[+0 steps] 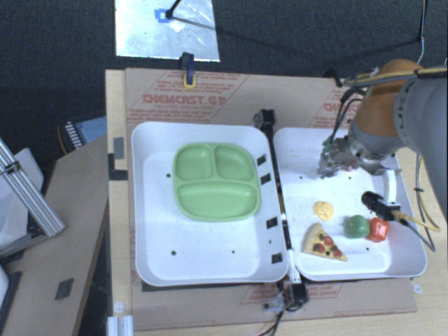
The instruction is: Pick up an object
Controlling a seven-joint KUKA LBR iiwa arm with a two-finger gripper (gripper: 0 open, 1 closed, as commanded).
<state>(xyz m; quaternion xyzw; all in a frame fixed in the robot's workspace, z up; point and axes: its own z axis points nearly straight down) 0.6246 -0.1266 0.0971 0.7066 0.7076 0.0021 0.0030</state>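
Nearest in the right bin lies a pizza slice; just beyond it sit a green and red pepper and a small yellow piece. Farther back the gripper hangs over bare floor; whether it is spread, I cannot tell. A green plate fills the left bin.

Left of the jaws, the two bins look like smooth white plastic with a soft sheen. The green tray looks like matt plastic, moulded and even. Below the jaws, the pizza slice, yellow piece, green piece and red piece look like plastic toys, the green and red ones slightly glossy. The worktop is covered with printed brown paper or card, matt. The arm has a smooth grey shell and a glossy orange band. Far above left, a sheet shines like dull metal.
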